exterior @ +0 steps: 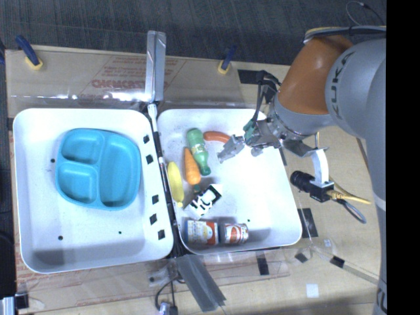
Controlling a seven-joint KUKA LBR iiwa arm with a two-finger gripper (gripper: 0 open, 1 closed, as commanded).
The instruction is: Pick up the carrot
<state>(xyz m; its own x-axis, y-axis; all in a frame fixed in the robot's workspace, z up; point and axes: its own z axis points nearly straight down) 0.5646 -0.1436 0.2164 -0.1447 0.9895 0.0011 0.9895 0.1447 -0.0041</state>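
- Camera view: the carrot (191, 167) lies in the right bin (275, 205), long axis running near-to-far, between the green bottle (197, 149) and the banana (175, 181).
- The jaws (231, 149) hover to its right — slightly parted, holding nothing — so the reach goes leftward.

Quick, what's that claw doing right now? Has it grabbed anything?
Gripper: open, holding nothing, hovering in the right bin beside the sausage; the carrot lies untouched.

A blue divided plate (98, 168) lies in the left bin (26, 241); a green bottle (197, 149), sausage (216, 136), banana (175, 181) and can (216, 232) share the right bin (269, 209).
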